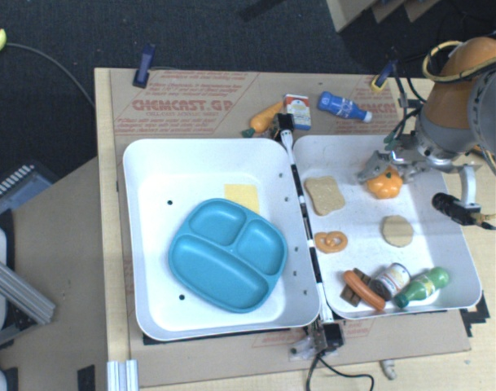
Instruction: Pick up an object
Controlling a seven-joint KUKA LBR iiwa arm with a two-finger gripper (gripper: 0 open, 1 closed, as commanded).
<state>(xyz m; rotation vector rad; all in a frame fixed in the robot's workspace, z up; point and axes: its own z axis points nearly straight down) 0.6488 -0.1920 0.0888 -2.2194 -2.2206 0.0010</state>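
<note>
Front of right bin: a green bottle [421, 287], a small can [392, 280] and a hot dog [363, 289] huddle near the front wall of the right bin [469, 261], touching or nearly so.
Mid right bin: pretzel [330, 241] close to the divider, a pale round cookie [398, 230] further right, a slice of bread [324, 195] behind them. All lie apart, easy pickings.
Left bin: a blue divided plate [226, 254] fills the middle of the left bin [142, 218]; a yellow cheese slice [242, 195] peeks out behind it.
Target, as I read it: the orange fruit [384, 186], up at the back of the right bin.
Gripper: the gripper [388, 168] is right down on that fruit, metal parts sitting on its top edge. Claw state: cannot tell, the wrist hides it.
Step in hand: looks like the grab itself, no lift yet.
Next move calls for: a firm close around the round fruit, then a straight rise; it could roll free.
Beyond the bins: a carrot [266, 116], a small carton [296, 111] and a blue bottle [344, 107] lie on the board.
</note>
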